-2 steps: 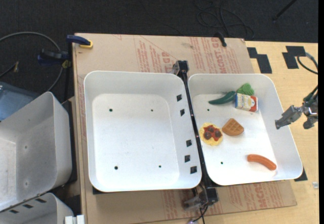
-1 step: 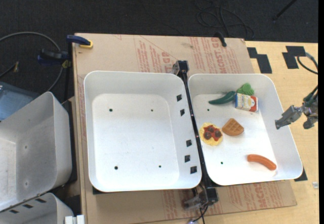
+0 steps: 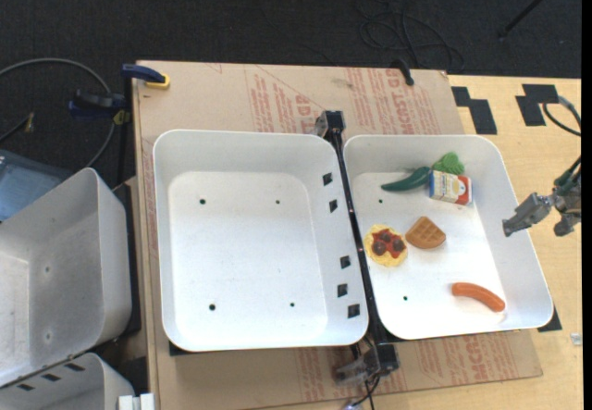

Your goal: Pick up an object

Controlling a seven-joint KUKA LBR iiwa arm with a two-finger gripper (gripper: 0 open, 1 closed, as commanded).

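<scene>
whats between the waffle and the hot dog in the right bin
Nothing. In the camera view, the stretch from the waffle down to the hot dog is bare white floor of the right bin.

White bins (image 3: 185, 158) hold a green pepper (image 3: 407, 181) and orange sausage (image 3: 478, 296).
</scene>
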